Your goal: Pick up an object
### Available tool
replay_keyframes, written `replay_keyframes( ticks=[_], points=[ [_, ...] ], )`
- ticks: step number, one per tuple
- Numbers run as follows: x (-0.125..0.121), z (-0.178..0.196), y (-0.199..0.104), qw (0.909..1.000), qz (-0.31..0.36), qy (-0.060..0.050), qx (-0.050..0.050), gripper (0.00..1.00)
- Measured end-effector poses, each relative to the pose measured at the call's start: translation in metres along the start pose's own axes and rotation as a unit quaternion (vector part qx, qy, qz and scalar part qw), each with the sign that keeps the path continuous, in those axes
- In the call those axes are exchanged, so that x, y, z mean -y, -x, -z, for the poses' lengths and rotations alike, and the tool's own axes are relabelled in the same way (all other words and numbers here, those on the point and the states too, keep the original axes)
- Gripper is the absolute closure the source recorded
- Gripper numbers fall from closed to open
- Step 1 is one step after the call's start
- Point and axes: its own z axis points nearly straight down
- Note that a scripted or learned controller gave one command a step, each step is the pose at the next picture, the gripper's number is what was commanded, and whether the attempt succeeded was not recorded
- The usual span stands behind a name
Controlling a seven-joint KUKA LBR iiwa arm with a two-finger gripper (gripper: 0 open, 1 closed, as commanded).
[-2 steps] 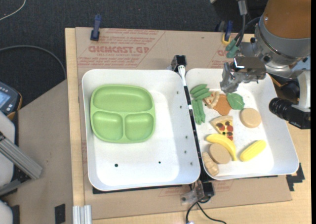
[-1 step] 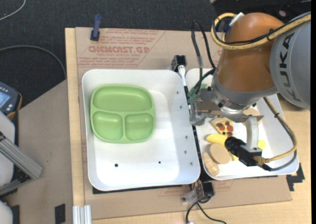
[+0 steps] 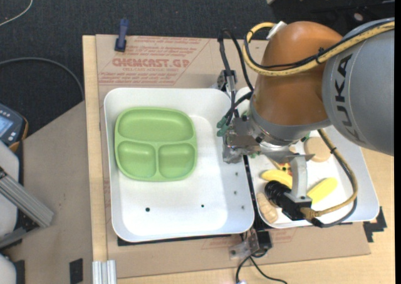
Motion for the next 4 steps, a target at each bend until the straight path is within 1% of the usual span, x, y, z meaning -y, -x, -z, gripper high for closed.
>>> replay_keyframes(
  ticks=[1,2,3,4],
  points=[
    [-0.032,-0.036,0.003,1.0000,-0.003,-0.001,0.001,1.00],
    [-0.004,0.118,0.010,0.9999,-0.002,0.011,-0.001,1.00],
    [0.000,0.094,0.023,1.0000,-0.003,0.000,0.001,1.00],
    [-0.001,0.107,0.054,1.0000,-0.004,0.005,0.001,1.00]
  ],
)
